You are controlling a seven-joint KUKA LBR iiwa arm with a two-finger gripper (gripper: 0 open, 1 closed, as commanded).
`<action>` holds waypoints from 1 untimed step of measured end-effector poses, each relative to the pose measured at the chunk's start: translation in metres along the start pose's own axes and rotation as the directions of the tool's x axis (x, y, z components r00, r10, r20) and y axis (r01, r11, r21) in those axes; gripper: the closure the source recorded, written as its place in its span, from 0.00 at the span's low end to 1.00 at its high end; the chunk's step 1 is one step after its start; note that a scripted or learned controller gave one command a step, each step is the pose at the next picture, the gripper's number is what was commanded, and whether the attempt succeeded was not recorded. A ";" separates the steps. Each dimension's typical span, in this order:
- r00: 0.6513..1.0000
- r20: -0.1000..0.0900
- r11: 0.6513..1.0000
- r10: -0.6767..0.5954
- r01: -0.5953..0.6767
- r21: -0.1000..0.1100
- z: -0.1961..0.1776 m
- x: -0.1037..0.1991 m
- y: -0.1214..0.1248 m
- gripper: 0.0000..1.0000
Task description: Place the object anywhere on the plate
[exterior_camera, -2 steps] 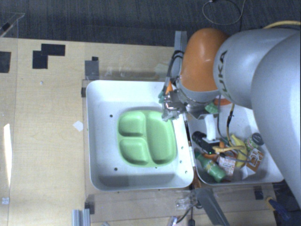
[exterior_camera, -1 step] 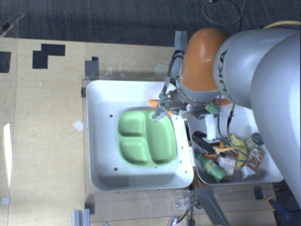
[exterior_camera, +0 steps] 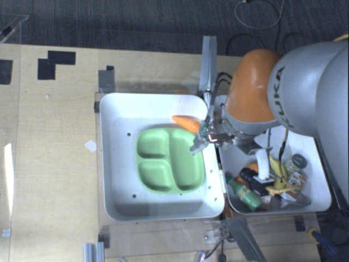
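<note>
Arm: a grey KUKA arm (exterior_camera: 311, 86) with an orange band (exterior_camera: 252, 86) above the wrist reaches in from the right, its bulk covering the upper part of the right bin.
Gripper: the gripper (exterior_camera: 200, 141) hangs over the right edge of the green plate, at the seam between the two bins; its fingers are too small and blurred to tell how far apart they stand, or whether anything is in them.
Object: an orange carrot (exterior_camera: 186, 123) lies tilted at the plate's upper right corner, just beside the gripper; whether it rests on the plate's rim or on the bin floor cannot be told.
Plate: a green plate (exterior_camera: 170, 159) with three compartments sits in the middle of the left bin (exterior_camera: 117, 162).
Right bin: the right bin (exterior_camera: 322, 192) holds a heap of clutter against its lower wall, among it a green bottle (exterior_camera: 244, 196), a yellow banana (exterior_camera: 279, 173) and a small round can (exterior_camera: 298, 162).
In the way: the wrist and its cables (exterior_camera: 221, 83) hide the wall between the bins.
Surroundings: a pale wooden bench (exterior_camera: 49, 162) with black marks (exterior_camera: 54, 63); dark carpet and a looped cable (exterior_camera: 262, 12) beyond.
</note>
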State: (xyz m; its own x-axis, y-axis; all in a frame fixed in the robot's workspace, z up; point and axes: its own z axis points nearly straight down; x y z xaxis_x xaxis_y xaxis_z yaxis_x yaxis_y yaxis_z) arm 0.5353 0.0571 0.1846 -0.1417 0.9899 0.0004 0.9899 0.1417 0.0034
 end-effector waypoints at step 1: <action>1.000 0.000 1.000 0.001 -0.001 0.000 0.000 0.000 0.000 0.00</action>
State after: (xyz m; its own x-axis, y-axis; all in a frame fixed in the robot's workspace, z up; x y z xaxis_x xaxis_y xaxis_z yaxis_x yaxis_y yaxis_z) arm 0.5354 0.0571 0.1846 -0.1409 0.9900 0.0007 0.9900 0.1409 0.0034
